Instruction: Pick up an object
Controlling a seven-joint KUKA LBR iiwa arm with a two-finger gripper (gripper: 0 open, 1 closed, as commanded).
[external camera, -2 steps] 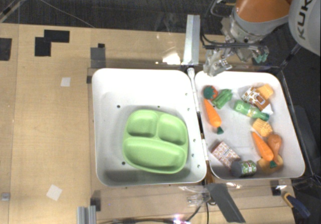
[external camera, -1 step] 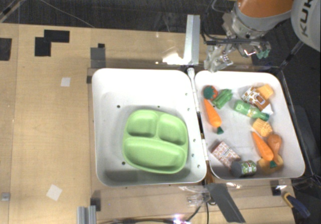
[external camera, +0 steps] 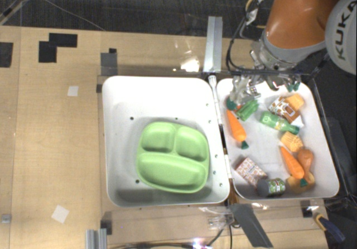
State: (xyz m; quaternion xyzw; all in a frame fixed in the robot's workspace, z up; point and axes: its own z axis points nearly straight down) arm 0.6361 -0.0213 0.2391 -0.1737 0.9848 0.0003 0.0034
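Camera view: carrot (external camera: 236,125) lengthwise, tip twd front.

The arm (external camera: 298,16) is bulky, with a glossy orange dome above a grey ring near the wrist. On its pale grey casing at the far right the black letters "KU" can be read. Black cables and one yellowish one loop around the orange part, and below the ring sits a cluster of small silvery metal parts, the gripper (external camera: 241,92), too cluttered to read finely.
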